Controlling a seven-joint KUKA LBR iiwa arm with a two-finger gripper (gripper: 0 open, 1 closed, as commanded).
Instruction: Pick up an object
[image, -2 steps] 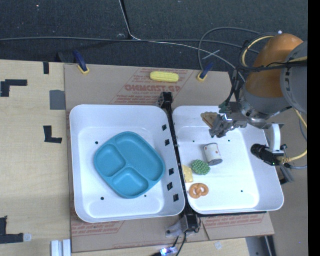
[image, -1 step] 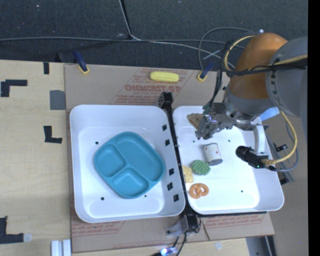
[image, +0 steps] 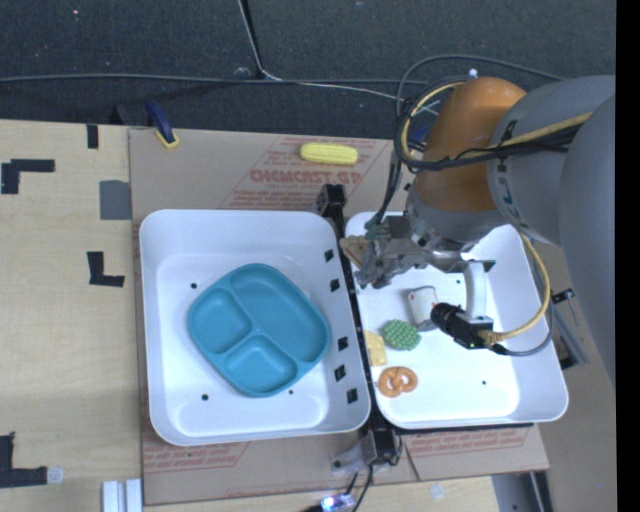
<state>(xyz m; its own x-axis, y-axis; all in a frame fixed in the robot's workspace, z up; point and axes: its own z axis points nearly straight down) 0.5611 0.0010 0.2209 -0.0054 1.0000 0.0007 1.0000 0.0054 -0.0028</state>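
jaws: the grey two-finger gripper (image: 378, 262) sits low over the upper-left corner of the right white plastic bin (image: 520, 390), close to the divider; can't tell if the jaws are apart or together, the metal there is a blur
held: nothing visible between them, so I judge no grasp yet
step: looks like approach/descent, pick not made
nearest candidates: small white block-like object (image: 420, 298) just right of and below the gripper; round green textured piece (image: 402, 335) below that; pale yellow chunk (image: 374, 347) touching the green piece's left side; brown pretzel-shaped toy (image: 397, 381) further down
arm: grey wrist with orange band (image: 470, 125) above, cables looping across the bin
left white bin (image: 170, 250): blue three-compartment plastic tray (image: 258, 328), well apart from the gripper
bench: yellow corn-shaped toy (image: 328, 153) on the brown cardboard sheet (image: 220, 170), outside both bins
next move: needs alignment over one item, probably the white block, and clearance from the bin wall before closing
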